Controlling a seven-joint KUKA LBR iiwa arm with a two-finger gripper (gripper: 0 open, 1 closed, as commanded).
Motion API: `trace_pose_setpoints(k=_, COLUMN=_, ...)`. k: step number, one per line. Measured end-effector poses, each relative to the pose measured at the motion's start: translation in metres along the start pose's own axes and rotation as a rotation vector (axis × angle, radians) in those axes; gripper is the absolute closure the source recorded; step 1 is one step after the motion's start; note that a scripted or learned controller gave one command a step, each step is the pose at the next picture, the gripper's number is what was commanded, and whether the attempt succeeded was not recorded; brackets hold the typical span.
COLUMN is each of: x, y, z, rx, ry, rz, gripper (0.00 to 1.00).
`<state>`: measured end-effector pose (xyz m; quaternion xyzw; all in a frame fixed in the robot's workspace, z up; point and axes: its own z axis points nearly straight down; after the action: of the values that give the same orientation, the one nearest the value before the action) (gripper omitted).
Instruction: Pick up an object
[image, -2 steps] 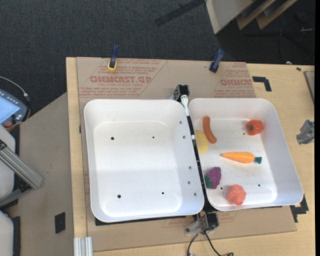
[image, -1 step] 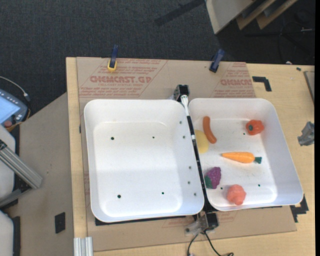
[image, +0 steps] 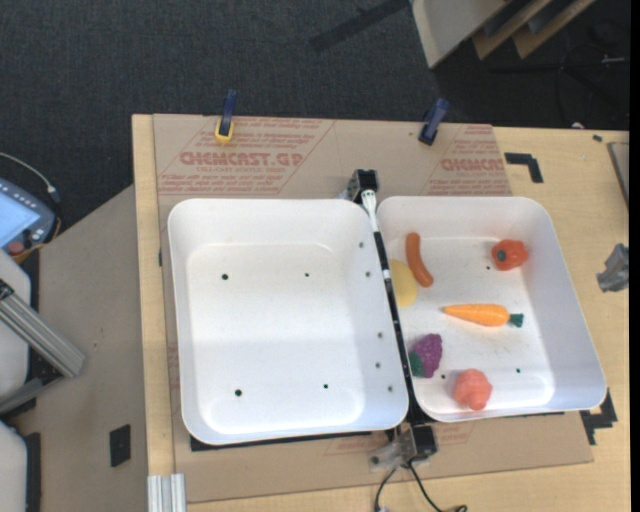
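Note:
The right bin (image: 560, 300) holds several toy foods. An orange carrot (image: 478, 315) lies across its middle. A red tomato (image: 508, 254) sits at the back right. A brown sausage (image: 418, 259) lies beside a pale yellow piece (image: 403, 283) against the left wall. Purple grapes (image: 427, 353) and a pink-red fruit (image: 472, 388) sit near the front. A grey part of my gripper (image: 613, 268) pokes in at the view's right edge, outside the right bin and well apart from every object.
The left bin (image: 200, 300) sits beside the right one on a cardboard sheet (image: 300, 150). Two clamps (image: 227, 118) (image: 434, 120) hold the sheet's far edge. A black clip (image: 362, 185) joins the bins at the back, and cables (image: 405, 460) trail at the front.

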<state>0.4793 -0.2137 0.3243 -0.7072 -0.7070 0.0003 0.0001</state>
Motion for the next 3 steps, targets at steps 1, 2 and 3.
trace_pose_setpoints(k=1, x=-0.004, y=0.001, z=-0.005, rx=-0.004, ry=-0.002, rz=-0.001, gripper=1.0)
trace_pose_setpoints(k=2, x=-0.01, y=0.0, z=0.009, rx=0.002, ry=0.001, rz=0.0, gripper=1.0)
trace_pose_setpoints(k=3, x=-0.01, y=0.0, z=0.002, rx=-0.003, ry=-0.001, rz=-0.001, gripper=1.0)
